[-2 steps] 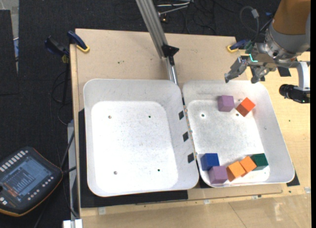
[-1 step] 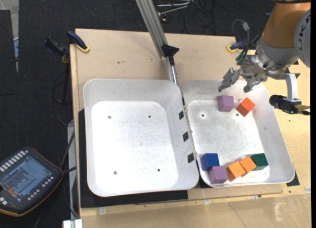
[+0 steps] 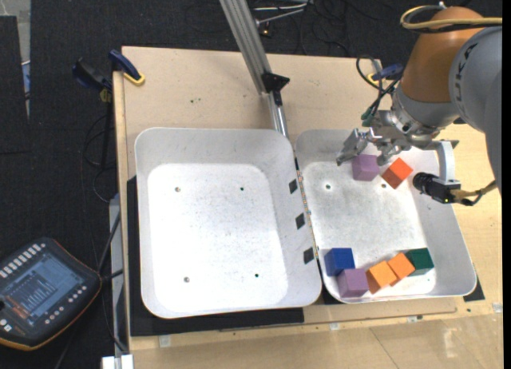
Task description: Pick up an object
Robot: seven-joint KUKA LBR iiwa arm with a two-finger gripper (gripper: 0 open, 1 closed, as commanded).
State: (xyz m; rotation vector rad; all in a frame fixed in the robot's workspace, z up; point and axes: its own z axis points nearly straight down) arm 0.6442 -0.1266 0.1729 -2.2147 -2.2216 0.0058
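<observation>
My gripper hangs over the far part of the right bin, fingers spread open. Just below and in front of the fingertips a purple block rests on the bin floor; I cannot tell whether the fingers touch it. An orange block lies tilted right beside it. Along the bin's near edge sit a blue block, a second purple block, a second orange block and a green block.
The left bin adjoins the right one. A slanted metal pole ends near the bins' far junction. A blue-and-yellow clamp grips the bench's far left corner. A teach pendant lies off the bench at lower left.
</observation>
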